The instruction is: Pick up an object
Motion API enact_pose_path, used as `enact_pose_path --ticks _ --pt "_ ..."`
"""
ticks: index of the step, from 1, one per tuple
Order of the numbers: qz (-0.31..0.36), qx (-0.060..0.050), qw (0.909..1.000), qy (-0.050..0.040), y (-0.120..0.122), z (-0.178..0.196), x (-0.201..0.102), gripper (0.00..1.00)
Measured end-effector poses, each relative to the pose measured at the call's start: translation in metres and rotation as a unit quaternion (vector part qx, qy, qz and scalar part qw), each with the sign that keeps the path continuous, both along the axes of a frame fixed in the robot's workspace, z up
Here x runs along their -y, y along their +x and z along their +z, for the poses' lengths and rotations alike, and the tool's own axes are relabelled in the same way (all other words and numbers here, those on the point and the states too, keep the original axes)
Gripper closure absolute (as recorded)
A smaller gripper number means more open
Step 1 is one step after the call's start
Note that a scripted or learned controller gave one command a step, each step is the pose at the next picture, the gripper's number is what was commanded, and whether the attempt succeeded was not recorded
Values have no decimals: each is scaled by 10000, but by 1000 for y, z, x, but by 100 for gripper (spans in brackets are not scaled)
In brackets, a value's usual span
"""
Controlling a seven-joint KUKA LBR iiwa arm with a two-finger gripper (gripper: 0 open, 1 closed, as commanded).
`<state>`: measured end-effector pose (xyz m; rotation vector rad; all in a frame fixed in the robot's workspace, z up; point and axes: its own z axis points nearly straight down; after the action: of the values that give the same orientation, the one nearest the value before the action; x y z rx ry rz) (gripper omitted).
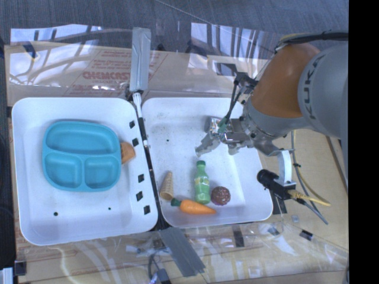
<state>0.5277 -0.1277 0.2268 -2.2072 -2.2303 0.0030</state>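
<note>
Two shallow white plastic bins sit side by side on the surface, and I am working over the right-hand bin point(177, 114). The left-hand bin point(29, 218) carries a blue compartment tray point(80, 155) with a small orange rounded piece point(128, 152) touching the tray's right side.

My jaws point(214, 139) hang over the middle of the right-hand bin, spread apart with nothing between them. I judge this the approach step: no object is picked yet.

The candidates lie along the bin's near edge. A small green plastic bottle point(202, 183) lies on its side just below the jaws. Just beside it, toward the near right corner, is a dark brown round ball point(220, 195). An orange toy carrot point(194, 206) lies along the near wall, touching the bottle's lower end, and a tan cone point(167, 186) rests by the left wall.

The bottle looks the nearest target. Next I would need to shift toward the near edge, align across the bottle's narrow width, and descend without nudging the ball.
</note>
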Motion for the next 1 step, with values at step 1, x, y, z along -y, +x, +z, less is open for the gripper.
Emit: enact_pose_path --ticks 1 --pt "3 10 10000 2 -27 -135 -12 0"
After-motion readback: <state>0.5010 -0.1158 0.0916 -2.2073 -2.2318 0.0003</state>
